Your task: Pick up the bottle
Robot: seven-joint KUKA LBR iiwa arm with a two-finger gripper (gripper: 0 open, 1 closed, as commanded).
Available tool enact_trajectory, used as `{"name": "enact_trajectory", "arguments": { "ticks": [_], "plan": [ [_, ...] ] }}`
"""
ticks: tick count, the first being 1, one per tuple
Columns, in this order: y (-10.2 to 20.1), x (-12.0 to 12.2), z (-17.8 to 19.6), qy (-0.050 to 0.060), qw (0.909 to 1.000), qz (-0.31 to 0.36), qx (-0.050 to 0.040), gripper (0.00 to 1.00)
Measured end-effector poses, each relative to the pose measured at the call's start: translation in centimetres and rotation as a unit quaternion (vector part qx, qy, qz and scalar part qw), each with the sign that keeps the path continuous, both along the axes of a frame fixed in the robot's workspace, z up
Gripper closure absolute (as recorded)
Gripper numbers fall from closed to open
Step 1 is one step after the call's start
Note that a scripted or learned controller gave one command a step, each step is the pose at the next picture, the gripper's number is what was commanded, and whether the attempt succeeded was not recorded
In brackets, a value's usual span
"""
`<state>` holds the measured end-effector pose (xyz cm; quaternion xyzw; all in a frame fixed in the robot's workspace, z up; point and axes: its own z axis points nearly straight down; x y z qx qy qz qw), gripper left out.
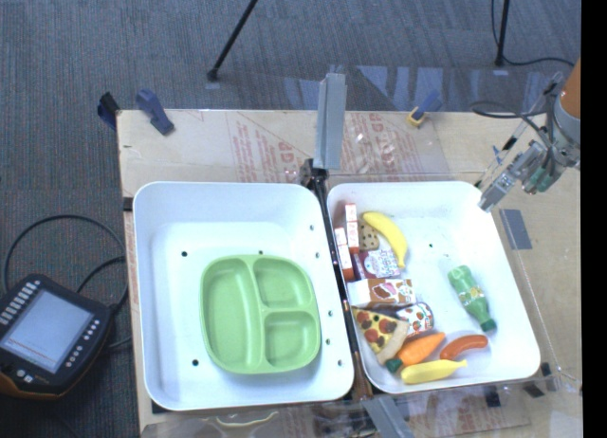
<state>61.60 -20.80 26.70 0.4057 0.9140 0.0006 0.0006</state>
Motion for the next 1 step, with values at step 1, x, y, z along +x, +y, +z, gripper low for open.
{"name": "enact_trajectory", "arguments": {
  "ticks": [1],
  "plan": [
    [-0.11, -1.60, -6.10, 0.000, 0.9999, 0.017, 0.0001, 1.00]
  ]
}}
